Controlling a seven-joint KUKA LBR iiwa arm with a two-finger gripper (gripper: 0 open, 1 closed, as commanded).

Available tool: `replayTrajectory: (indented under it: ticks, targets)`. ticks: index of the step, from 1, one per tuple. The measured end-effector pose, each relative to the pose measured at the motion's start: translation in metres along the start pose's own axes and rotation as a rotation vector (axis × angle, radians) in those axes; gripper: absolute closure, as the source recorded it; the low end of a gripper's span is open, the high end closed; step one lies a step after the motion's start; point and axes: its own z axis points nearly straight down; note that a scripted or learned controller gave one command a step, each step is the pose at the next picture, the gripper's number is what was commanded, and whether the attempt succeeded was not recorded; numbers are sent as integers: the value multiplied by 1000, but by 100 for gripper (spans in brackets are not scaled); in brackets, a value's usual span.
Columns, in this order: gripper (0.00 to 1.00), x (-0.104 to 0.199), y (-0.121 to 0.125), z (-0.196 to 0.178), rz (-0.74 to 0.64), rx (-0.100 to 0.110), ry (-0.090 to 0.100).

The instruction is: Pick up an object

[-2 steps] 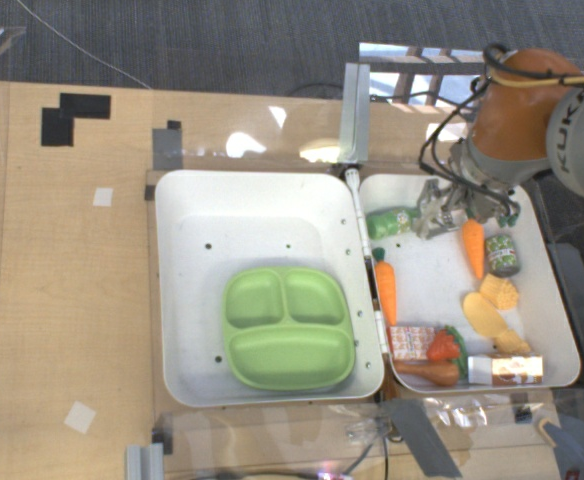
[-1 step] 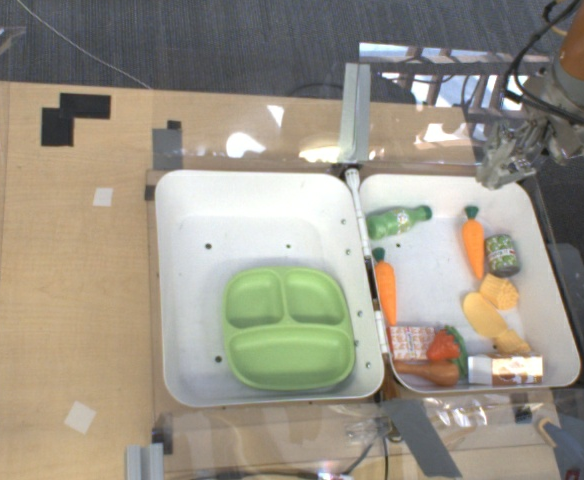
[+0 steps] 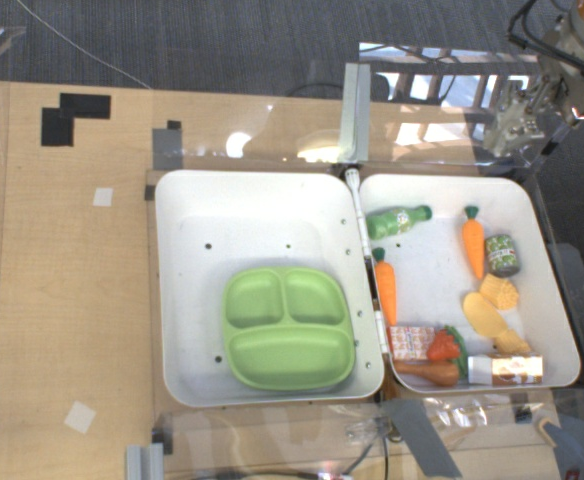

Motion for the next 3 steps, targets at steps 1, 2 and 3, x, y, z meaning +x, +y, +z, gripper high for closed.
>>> replayTrajectory:
  ticks: [1, 2, 3]
  targets:
    - [100, 21, -22, 62, -207, -3, 9]
    - [100, 0, 5, 13, -95, -2, 3]
    - [100, 52, 22, 100, -57, -5, 15]
